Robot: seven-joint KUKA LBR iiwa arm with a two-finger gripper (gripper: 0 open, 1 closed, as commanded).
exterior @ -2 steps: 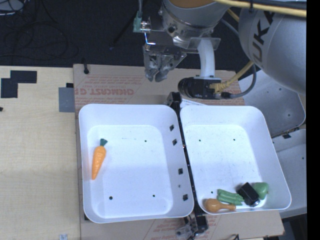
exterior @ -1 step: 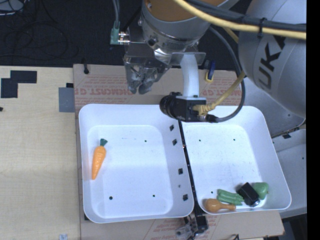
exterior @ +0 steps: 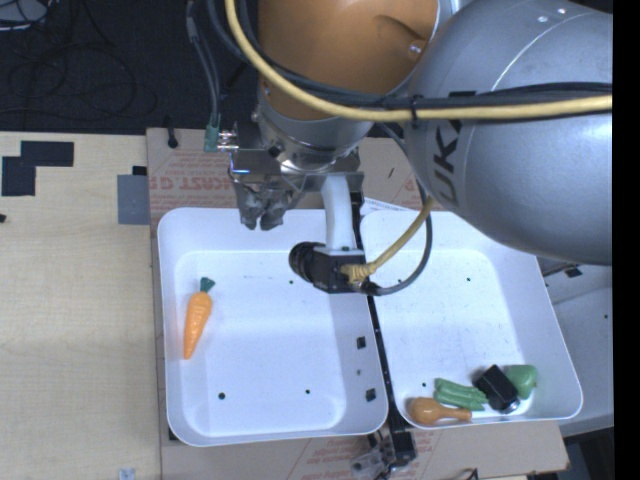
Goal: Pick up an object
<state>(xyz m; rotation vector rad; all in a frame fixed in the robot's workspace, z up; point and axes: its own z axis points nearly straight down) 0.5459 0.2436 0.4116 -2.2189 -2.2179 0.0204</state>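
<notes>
My gripper (exterior: 263, 215) hangs over the back rim of the left bin (exterior: 170, 268), high above its floor, and I see nothing in it. An orange toy carrot (exterior: 196, 318) with a green top lies on the left side of that bin, well to the front left of the gripper. In the front right corner of the right bin (exterior: 545, 298) sit a green pea pod (exterior: 460, 394), a black block (exterior: 497, 387), a green piece (exterior: 523, 376) and an orange-tan pear-shaped toy (exterior: 436, 411).
The large grey arm with its orange band (exterior: 340, 28) fills the top of the view. A black fitting with a yellow cable (exterior: 322, 266) hangs over the divider between the bins. Cardboard (exterior: 200, 178) lies under the bins.
</notes>
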